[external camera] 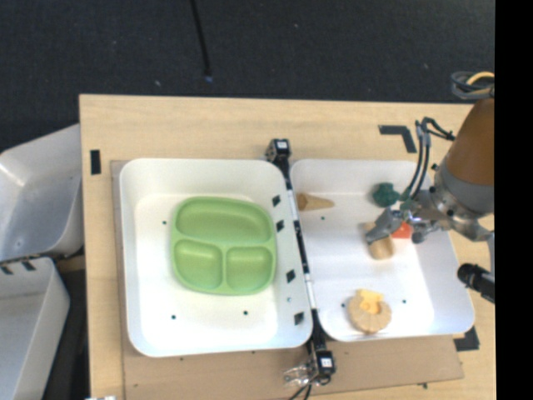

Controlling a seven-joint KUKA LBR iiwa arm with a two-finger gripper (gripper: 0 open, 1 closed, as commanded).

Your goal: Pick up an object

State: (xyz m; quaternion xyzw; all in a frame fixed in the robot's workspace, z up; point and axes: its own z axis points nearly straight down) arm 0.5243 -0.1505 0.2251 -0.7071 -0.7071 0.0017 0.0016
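The right bin [433, 307] holds several small things: a dark green lump [384, 193] at the back, a tan wedge [315, 202] by the divider, a tan cylinder [381, 249], a small orange piece [402, 232], and a round tan biscuit with a yellow top [369, 310] near the front. My gripper [400, 226] hangs low over the middle of this bin, open, its grey fingers [378, 230] spread to either side of the orange piece. The left finger sits just above the tan cylinder. I cannot tell whether it touches anything.
The left bin [141, 323] carries a green divided plate [223, 244]. A black-clipped divider [293, 248] separates the two bins. The grey arm with its orange band [470, 152] comes in over the right bin's far right side. A black fitting [473, 278] sticks in at the right edge.
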